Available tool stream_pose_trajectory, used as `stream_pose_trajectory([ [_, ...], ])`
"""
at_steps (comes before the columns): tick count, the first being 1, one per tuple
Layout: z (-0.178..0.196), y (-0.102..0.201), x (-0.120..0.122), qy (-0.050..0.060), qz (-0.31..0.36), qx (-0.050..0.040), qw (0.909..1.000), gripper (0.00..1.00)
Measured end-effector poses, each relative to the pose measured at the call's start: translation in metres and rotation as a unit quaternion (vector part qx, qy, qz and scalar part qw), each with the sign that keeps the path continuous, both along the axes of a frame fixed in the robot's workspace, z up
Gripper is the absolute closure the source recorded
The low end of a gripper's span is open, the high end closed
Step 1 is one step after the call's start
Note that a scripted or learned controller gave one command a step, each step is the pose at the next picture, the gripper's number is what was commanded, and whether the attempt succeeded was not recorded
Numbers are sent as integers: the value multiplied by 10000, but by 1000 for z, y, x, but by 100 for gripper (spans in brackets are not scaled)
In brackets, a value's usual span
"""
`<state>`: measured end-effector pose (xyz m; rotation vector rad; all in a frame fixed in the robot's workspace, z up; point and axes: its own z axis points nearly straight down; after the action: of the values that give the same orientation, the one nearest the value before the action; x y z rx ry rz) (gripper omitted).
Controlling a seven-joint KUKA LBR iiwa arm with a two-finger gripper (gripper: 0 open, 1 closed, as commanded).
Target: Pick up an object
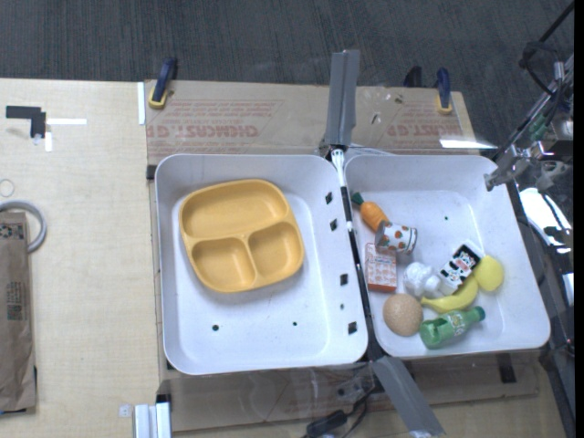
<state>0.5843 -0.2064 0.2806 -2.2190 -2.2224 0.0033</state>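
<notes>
Banana (453, 299) in right bin (511, 245), well below claw (511, 167).

Bright, even overhead light, soft shadows

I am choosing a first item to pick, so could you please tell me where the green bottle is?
The green bottle lies on its side at the near edge of the right bin, between the egg and the banana.

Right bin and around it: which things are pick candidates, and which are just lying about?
Pick candidates, all in the right bin:
carrot
spotted cup
orange box
egg
banana
green bottle
lemon

Lying about:
yellow divided plate
blue clamps
brown bag
</notes>
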Motion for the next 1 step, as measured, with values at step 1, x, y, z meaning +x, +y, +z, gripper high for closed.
stream_pose_trajectory([
  [1, -136, 6, -42, 1, 256, 7, 9997, 0],
])
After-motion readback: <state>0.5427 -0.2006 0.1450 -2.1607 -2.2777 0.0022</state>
